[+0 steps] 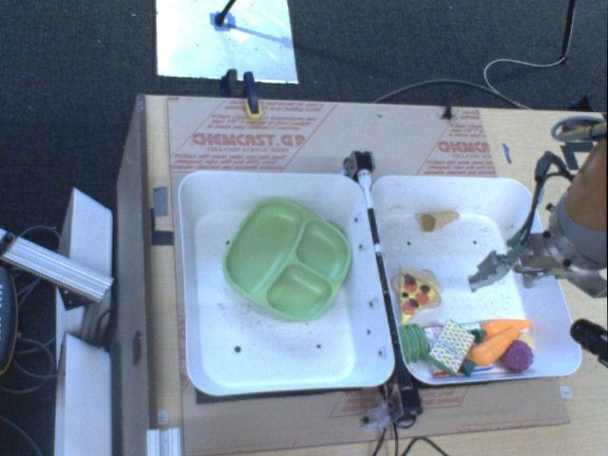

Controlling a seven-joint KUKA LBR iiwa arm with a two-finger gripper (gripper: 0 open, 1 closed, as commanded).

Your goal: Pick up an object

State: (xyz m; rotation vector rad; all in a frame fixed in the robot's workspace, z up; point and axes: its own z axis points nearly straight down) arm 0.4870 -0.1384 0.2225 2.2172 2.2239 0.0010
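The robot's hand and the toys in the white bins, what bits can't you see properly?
- The hand, camera view: small and blurred, so I cannot tell if it is open or shut.
- The grey arm: cut off by the right edge.
- The small tan lump in the right white bin: too small to name.
- The green ribbed toy: its lower part lies under the patterned green card.

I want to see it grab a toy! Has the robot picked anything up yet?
Not yet. Nothing looks done: the carrot, the pizza slice and the purple ball all lie in the right bin. Right now the gripper hangs above the bin's bare middle, away from the toys. Left to do: reach a toy, grab it and lift it.
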